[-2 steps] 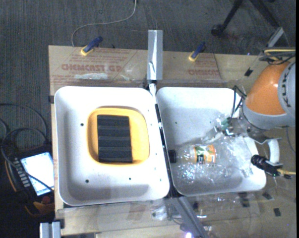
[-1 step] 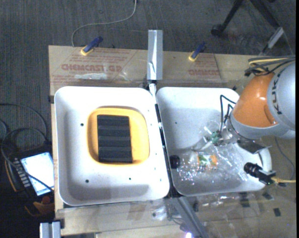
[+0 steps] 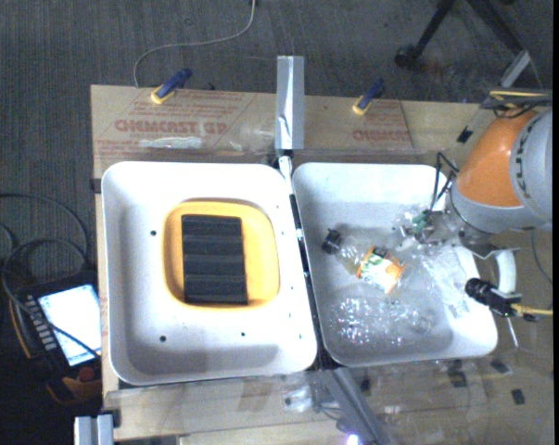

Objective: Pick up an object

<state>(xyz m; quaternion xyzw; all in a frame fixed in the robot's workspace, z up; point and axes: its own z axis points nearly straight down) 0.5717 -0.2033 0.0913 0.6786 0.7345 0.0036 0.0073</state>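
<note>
Watching my feed from the far left: there's a tablet [image 3: 64, 318] with a lit screen sitting on the floor next to the bench, cables trailing off it. Then the left bin [image 3: 131, 202], which has a yellow tray [image 3: 222, 254] lying flat in the middle with a black ribbed block [image 3: 214, 259] sitting inside it. Behind the bins, two blue-handled clamps [image 3: 170, 85] pin a clear sheet to the board.

Moving over to the right bin [image 3: 353, 182], that's where the pickable stuff is. There's a clear plastic bottle [image 3: 370, 258] lying on its side, dark cap pointing left, with an orange and green label wrapped around it. It sits roughly mid-bin. Below it, a crinkly patch of clear wrap [image 3: 376, 315] is spread toward the front wall.

The gripper [image 3: 425, 225] is at the right side of that bin, low over more crumpled clear plastic [image 3: 441, 265], just right of the bottle. Honestly I can't tell what the jaws are doing, too much glare. The grey arm [image 3: 515, 170] with its orange band comes in from the right edge.
</note>
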